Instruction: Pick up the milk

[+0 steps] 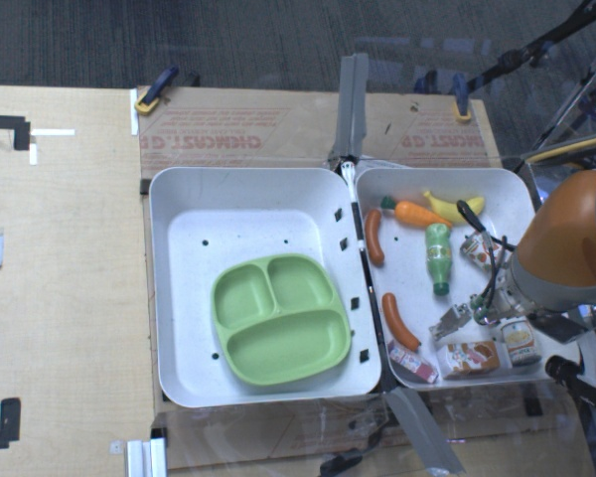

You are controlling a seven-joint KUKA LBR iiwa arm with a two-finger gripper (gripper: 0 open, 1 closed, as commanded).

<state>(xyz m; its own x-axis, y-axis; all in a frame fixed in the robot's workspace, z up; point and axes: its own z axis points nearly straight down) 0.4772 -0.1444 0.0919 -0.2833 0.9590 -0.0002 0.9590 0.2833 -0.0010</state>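
Two small cartons lie in the right bin's [524, 192] near right corner. One is white and tan [520, 343] and looks like the milk. The other [471, 358] is orange and white, just left of it. My gripper [465, 316] hangs low over the bin right above these cartons, and its metal tip points left toward the bin's middle. Nothing shows held in it. The grey arm with its orange band [568, 232] comes in from the right and hides part of the bin's right wall.
The right bin also holds a carrot [419, 214], a banana [451, 204], a green bottle [437, 255], two sausages [374, 238] [399, 323], a wrapped packet [478, 251] and a small pink pack [418, 369]. The left bin [179, 266] holds a green divided plate [280, 317].
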